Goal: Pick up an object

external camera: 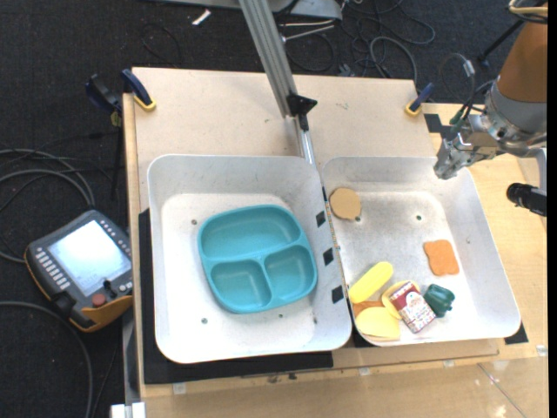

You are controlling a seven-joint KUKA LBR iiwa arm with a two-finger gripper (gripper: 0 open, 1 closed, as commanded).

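A: Over the right bin's [487, 225] far right corner, in the camera view, hangs the gripper [447, 165]; its grasp state I cannot tell.

B: What's nearest it?

A: The tan round piece [345, 204], by that bin's left wall, lying left and slightly nearer the camera from the gripper. The orange slab [441, 256] sits toward the bin's near side, almost straight below the gripper in the picture.

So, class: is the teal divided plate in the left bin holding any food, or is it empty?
Empty. The teal divided plate shows bare teal in all three compartments; the toy food pieces, like the yellow banana, lie in the right bin.
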